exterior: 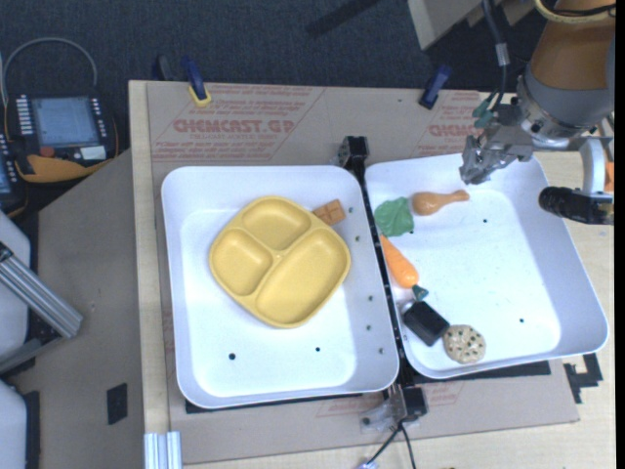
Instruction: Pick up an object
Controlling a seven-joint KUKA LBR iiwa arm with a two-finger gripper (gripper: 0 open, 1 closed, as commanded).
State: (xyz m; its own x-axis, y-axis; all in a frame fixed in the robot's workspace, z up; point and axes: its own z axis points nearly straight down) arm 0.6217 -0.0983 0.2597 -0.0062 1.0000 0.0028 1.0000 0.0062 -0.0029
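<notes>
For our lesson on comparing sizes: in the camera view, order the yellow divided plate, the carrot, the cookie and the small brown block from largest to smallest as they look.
1. Yellow divided plate
2. Carrot
3. Cookie
4. Small brown block, which looks close to the cookie, so that last pair is unsure.

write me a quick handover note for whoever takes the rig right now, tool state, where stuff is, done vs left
Tool: above the far edge of the right bin, nothing visibly between its fingers; open or shut can't be judged.
Right bin: drumstick just in front of the tool, green leaf, carrot, black block, cookie, mostly along the left wall.
Left bin: yellow divided plate, small brown piece at its far rim.
Done: nothing lifted yet.
Left: grasp and lift one object; the drumstick looks nearest.
</notes>
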